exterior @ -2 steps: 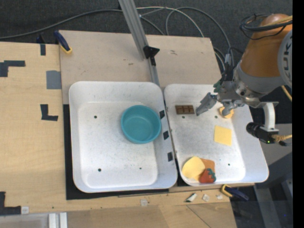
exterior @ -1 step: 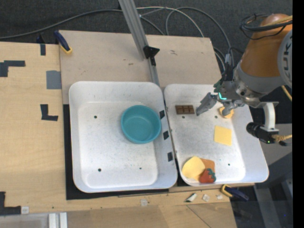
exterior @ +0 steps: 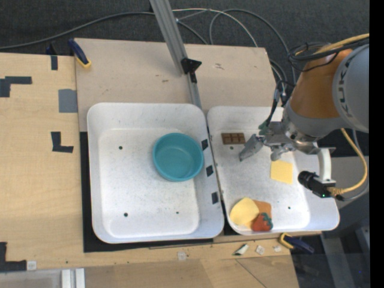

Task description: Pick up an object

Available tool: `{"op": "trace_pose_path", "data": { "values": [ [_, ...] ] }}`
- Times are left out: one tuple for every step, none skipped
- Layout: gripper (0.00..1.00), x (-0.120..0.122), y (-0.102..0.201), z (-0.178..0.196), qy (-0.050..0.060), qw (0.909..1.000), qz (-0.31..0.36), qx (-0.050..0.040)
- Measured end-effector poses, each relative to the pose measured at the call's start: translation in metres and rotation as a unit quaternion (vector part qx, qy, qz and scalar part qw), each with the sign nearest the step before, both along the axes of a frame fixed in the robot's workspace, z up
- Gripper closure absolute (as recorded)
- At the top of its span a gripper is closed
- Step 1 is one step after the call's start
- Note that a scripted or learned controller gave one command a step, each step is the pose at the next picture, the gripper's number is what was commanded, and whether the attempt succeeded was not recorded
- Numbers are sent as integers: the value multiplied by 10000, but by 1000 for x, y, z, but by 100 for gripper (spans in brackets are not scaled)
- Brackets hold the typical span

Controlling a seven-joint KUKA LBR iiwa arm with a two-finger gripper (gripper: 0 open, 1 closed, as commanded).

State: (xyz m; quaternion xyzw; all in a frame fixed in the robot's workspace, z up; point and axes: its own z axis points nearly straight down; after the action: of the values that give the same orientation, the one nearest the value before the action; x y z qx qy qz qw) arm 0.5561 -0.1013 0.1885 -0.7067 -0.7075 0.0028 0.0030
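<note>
My gripper (exterior: 263, 153) hangs over the right bin (exterior: 312, 221), open, its two grey fingers spread with nothing between them. Just left of it, near the bin's far side, lies a small brown chocolate bar (exterior: 233, 138). A flat yellow square (exterior: 282, 172) sits just below and right of the fingers. At the bin's near edge a round yellow piece (exterior: 242, 212), an orange piece (exterior: 264, 208) and a small red fruit (exterior: 261, 223) huddle together. A teal bowl (exterior: 177, 156) stands upright in the left bin (exterior: 120, 221).
A slanted metal post (exterior: 174, 35) rises behind the bins. Cables (exterior: 240, 17) loop across the back. The arm's orange band (exterior: 318, 92) looms over the right bin's far right corner. A blue-and-yellow clamp (exterior: 79, 53) lies at the board's far left corner.
</note>
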Motion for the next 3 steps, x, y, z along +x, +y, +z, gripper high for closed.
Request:
{"op": "trace_pose_path", "data": {
  "values": [
    [0, -6, -9, -52, -3, 10000, -3, -1],
    [0, -5, -9, -99, -41, 10000, 0, -7],
    [100, -5, -8, -89, -34, 10000, 8, 2]
  ]
}}
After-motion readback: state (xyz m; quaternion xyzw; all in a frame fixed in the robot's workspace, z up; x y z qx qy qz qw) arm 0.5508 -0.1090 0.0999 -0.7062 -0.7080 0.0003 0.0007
